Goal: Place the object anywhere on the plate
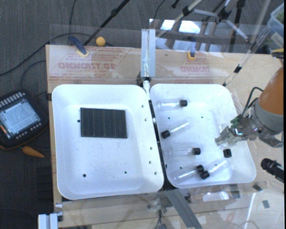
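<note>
My plate is the flat dark ribbed rectangle [104, 123] that lies in the left white bin [66, 175]. It sits near the top of that bin, flat and alone, so I think it is there to be a landing spot. I count one plate, and no tube lies on it.

The right white bin [219, 92] holds the things I must pick from. They are clear plastic tubes with black caps, and they lie on their sides, pointing every which way, like they were just dropped in. I count five that I am sure of. One tube [173, 103] lies at the top. One tube [174, 129] lies slanted in the middle. One tube [185, 151] lies below that. Two more, a short tube [188, 171] and a long tube [213, 169], lie close together near the bottom edge, and their caps almost touch. A loose black cap or a tube end [227, 152] sits by the right wall; I cannot tell which it is.

My gripper [226, 137] hangs low at the right side of the right bin, just above that black bit. I cannot tell if my gripper is open or shut, and I see no tube in it. So I think the job has not been done yet. I need to get one tube and carry it over to the plate.
</note>
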